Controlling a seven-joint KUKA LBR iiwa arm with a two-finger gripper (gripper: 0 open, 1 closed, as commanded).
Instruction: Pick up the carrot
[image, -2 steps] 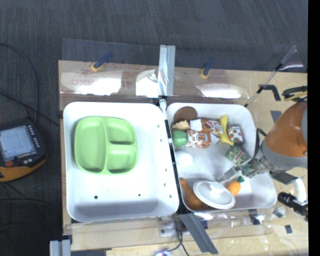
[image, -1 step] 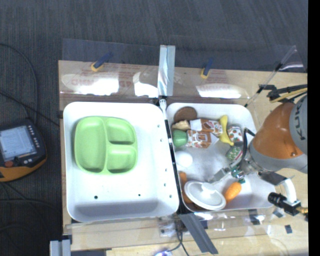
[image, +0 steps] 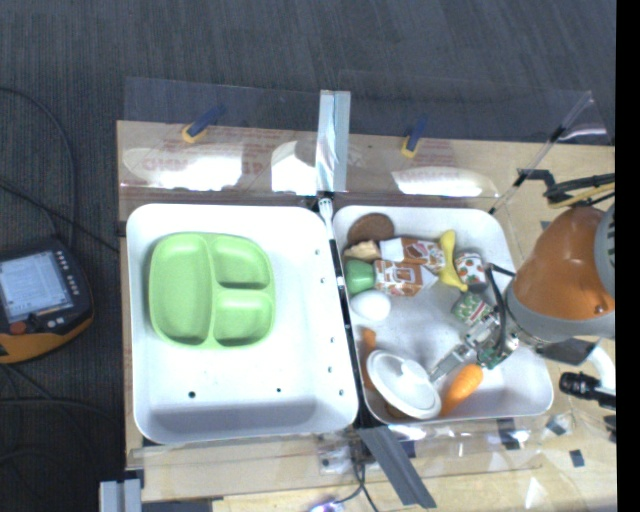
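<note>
The carrot (image: 459, 386) is orange and lies in the front right corner of the right bin (image: 520, 395), tilted, its lower end beside a white bowl (image: 402, 383). My gripper (image: 470, 352) comes in from the right, below the orange band of the arm (image: 560, 272), and sits low just above and behind the carrot's upper end. Whether it touches the carrot is unclear.
Further back, the right bin holds a printed carton (image: 406, 272), a banana (image: 448, 256), a brown round item (image: 371, 228), a green piece (image: 358, 277), a white egg (image: 372, 306) and a small green-patterned object (image: 472, 305). A green divided plate (image: 212, 288) lies in the left bin (image: 240, 405).
</note>
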